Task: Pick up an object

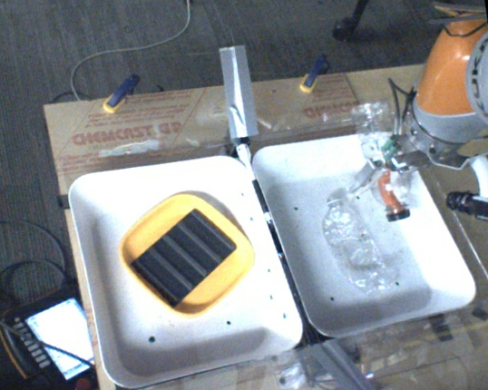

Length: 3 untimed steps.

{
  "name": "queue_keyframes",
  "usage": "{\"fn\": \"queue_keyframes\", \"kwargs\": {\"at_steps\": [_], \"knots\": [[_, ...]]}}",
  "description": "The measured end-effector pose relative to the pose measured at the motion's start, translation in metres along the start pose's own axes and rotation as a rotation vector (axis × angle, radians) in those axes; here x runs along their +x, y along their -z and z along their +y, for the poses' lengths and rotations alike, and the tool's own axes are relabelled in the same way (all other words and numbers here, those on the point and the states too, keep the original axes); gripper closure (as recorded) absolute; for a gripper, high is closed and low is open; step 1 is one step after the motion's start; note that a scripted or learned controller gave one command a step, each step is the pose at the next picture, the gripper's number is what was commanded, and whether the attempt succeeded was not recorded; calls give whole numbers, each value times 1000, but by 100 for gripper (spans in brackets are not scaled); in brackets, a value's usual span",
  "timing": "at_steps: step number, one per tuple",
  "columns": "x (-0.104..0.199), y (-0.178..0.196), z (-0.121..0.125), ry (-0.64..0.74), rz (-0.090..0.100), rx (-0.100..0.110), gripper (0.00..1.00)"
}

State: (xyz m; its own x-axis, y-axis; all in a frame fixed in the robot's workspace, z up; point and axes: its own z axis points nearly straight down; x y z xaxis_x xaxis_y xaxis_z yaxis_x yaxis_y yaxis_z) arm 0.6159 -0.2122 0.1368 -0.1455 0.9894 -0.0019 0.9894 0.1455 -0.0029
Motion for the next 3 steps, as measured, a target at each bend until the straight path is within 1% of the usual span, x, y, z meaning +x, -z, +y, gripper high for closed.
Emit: {"fn": "queue_keyframes", "kwargs": {"at_steps": [1, 2, 3], "knots": [[-5, -36, 17, 89, 4, -11, 0], [44, -35, 43, -236, -10, -15, 0], [20, -36, 37, -335, 0, -25, 0]]}}
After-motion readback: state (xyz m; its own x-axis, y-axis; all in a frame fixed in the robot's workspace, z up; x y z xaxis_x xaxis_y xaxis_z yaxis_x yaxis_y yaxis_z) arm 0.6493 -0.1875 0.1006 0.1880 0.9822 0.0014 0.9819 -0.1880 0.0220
